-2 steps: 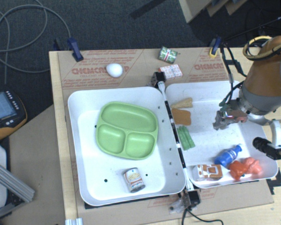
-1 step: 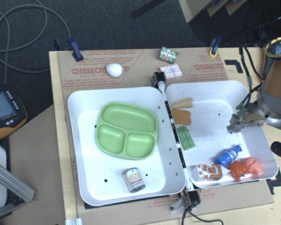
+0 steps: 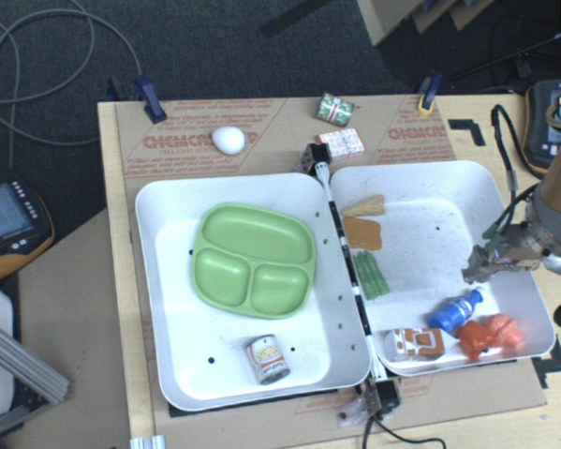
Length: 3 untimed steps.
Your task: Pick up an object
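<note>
Watching: I see the pincer point(image 3: 478, 267) hanging low over the right bin point(image 3: 419, 179), reaching in from its right edge.
Pincer state: I cannot tell how it stands (the tip is a small grey blur from this height), and I see nothing between its tips.
Nearest candidates: a blue bottle point(image 3: 456, 311) lies just below the pincer, touching or nearly touching an orange toy point(image 3: 488, 336); a brown-and-white carton point(image 3: 416, 343) sits beside them against the bin's near wall.
Other candidates: a tan slab point(image 3: 362, 231) and a green strip point(image 3: 369, 273) lie along the divider side, well apart from the pincer.
Left bin point(image 3: 175, 365): a green divided plate point(image 3: 254, 260) and a small can point(image 3: 267, 358).
Worktop point(image 3: 124, 274): a white egg point(image 3: 227, 139) and two small packets point(image 3: 336, 109) lie behind the bins.
Judgement: I read the arm as lined up for the bottle cluster; crowding there could spoil a grasp.
</note>
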{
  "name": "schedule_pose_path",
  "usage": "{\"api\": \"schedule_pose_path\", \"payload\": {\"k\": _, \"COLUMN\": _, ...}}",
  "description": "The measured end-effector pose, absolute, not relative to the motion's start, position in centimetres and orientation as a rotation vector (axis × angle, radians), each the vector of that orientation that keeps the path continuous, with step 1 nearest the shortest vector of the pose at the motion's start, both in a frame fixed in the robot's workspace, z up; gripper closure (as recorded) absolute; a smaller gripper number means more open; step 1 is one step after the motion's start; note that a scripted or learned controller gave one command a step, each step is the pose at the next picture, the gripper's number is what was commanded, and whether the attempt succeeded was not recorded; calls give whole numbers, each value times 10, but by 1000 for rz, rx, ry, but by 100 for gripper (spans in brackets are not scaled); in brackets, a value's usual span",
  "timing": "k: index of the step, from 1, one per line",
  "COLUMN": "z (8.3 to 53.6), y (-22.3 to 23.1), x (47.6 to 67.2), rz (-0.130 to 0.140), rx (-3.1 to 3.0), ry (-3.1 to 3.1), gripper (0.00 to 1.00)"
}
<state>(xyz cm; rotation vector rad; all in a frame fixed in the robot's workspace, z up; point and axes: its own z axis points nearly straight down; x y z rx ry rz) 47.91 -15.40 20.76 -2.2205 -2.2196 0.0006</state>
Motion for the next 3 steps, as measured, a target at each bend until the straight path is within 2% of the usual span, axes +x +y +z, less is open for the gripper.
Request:
{"api": "schedule_pose_path", "payload": {"k": 1, "z": 201, "y": -161, "x": 518, "rz": -1, "rx": -2222, "ry": -2223, "gripper": 100}}
{"api": "schedule_pose_path", "payload": {"k": 2, "z": 160, "y": -150, "x": 479, "rz": 1, "rx": -2221, "ry": -2220, "gripper": 100}}
{"api": "schedule_pose_path", "payload": {"k": 3, "z": 160, "y": -150, "x": 479, "rz": 0, "rx": -2221, "ry": -2221, "gripper": 0}}
